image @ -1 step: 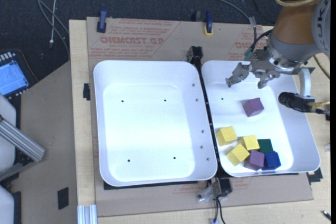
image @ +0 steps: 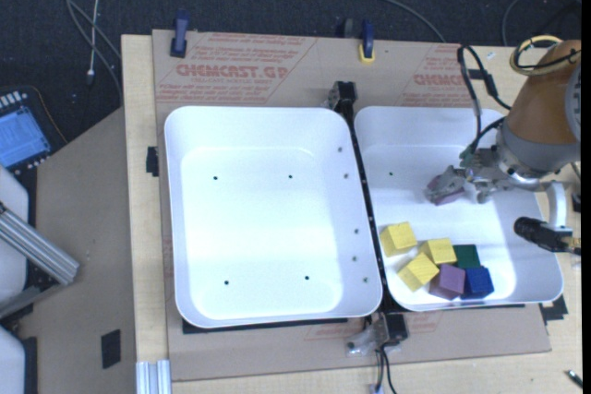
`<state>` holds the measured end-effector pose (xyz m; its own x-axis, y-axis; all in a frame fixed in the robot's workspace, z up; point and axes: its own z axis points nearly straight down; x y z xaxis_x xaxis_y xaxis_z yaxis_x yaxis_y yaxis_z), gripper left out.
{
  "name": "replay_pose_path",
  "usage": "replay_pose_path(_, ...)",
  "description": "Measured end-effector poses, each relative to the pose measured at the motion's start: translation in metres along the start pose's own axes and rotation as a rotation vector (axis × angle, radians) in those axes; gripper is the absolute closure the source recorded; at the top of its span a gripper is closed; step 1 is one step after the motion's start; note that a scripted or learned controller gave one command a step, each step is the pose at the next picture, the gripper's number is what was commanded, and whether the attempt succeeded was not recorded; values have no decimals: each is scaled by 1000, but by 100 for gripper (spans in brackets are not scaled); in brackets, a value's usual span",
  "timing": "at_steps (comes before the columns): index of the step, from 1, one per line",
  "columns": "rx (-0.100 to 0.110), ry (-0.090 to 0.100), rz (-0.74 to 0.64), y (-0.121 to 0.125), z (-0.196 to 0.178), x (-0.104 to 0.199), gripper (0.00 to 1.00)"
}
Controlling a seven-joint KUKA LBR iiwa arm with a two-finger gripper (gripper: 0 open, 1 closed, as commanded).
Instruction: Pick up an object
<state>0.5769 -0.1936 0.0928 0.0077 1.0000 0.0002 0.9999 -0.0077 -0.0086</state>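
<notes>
The pale wooden desk (image: pixel 138 198) carries two shallow white plastic bins side by side. The left white bin (image: pixel 268 217) is the larger in view; the right white bin (image: pixel 406 143) touches it along a dark seam.

The grey arm with the orange band (image: pixel 545 120) enters from the right edge and reaches leftward over the right bin, wrist bent down toward the bin floor. Its grey two-finger claw (image: pixel 445 189) sits low over the middle of the right bin; whether it is released or clenched cannot be told, and nothing is visible in its grip.

The objects to be picked lie clustered in the near part of the right bin, apart from the claw: a yellow block (image: pixel 399 237), a second yellow block (image: pixel 440 251), a third yellow block (image: pixel 418 271), a purple block (image: pixel 452 280), a green block (image: pixel 466 255) and a blue block (image: pixel 478 281). The purple, green and blue blocks touch one another.
</notes>
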Motion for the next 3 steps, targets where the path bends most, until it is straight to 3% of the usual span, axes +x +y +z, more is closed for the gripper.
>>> replay_pose_path(1, -16, -1, 30, 19, -83, 33, 0)
replay_pose_path(2, -4, 1, -5, 25, 8, -13, 0)
replay_pose_path(3, -10, -1, -8, 28, -6, -11, 100)
